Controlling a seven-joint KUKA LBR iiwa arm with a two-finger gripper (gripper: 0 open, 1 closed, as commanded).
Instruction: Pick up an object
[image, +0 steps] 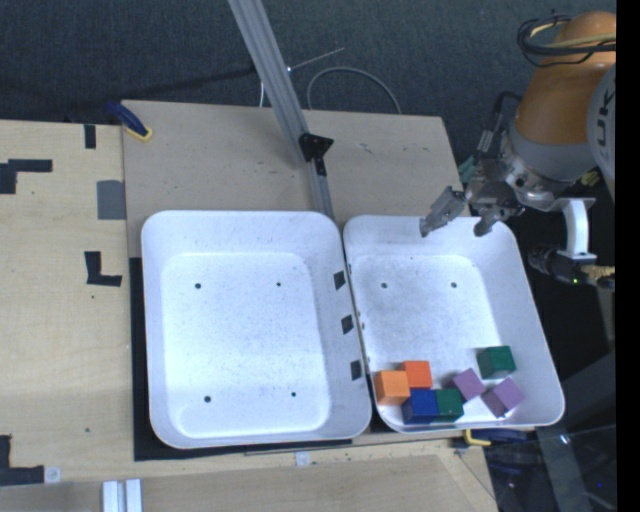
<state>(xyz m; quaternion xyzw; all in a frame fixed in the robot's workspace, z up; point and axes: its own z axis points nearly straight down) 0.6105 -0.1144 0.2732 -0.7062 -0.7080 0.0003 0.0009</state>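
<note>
Blocks are clustered at the near end of the right bin: 2 orange, 2 green, 2 purple, 1 blue, 7 total. Left bin sits beside it on the desk. Tool hangs over the right bin's far rim, fingers spread wide, nothing held. For a clean pick, the green block apart from the pack is prob. best targeted; approach straight down.

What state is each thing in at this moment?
tool: open, holding nothing, above right bin's far rim
right bin: holds all blocks at near end
orange blocks: touching each other
blue block: against a green block
left bin: upright
</note>
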